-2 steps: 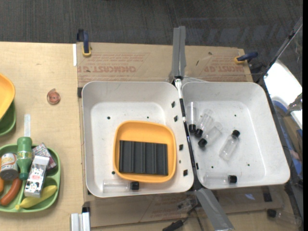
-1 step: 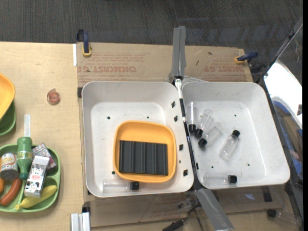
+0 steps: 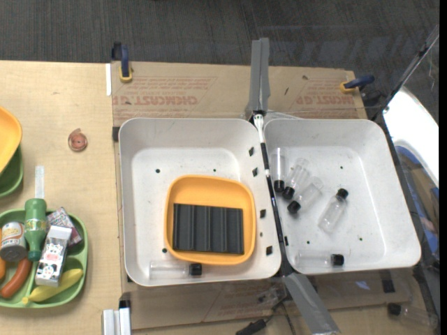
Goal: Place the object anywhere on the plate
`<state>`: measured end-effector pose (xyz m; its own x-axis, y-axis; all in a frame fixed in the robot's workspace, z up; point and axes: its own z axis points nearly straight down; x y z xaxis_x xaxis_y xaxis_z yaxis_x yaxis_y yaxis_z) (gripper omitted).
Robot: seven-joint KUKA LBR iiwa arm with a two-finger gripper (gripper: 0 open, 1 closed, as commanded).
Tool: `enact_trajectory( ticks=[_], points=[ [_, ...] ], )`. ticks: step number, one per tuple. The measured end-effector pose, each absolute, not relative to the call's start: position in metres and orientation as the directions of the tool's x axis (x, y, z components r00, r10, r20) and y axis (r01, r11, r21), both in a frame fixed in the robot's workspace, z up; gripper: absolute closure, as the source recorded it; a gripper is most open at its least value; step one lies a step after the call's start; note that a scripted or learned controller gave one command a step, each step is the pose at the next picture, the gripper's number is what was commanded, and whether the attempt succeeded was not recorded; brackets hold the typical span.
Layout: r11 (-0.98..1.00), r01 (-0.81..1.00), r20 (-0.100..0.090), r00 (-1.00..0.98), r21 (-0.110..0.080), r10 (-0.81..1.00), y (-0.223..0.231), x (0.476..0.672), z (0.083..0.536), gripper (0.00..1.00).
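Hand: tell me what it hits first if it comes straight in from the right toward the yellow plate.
Probably the lone vial lying in the right bin, then the vial cluster beyond it, before the plate. Height is unclear; a high path may clear them.

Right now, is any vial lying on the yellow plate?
No. The plate bears a black ridged block; the nearest vial lies beside it on the bin floor.

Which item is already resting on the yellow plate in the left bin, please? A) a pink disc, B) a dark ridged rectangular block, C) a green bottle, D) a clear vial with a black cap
B: a dark ridged block lies flat on the yellow plate in the left bin, while the clear vials lie in the right bin or beside the plate.
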<state>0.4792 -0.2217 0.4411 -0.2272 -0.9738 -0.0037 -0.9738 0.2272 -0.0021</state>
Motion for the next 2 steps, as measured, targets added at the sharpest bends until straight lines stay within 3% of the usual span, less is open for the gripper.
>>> enact_trajectory(
  ticks=[1,2],
  points=[
    [-0.018,-1.0,-0.004,0.018,0.0,-1.0,-0.221,0.4789,0.3265,0.0],
    [-0.188,-0.982,-0.004,0.188,-0.001,-0.982,-0.2147,0.4794,0.318,0.0]
  ],
)
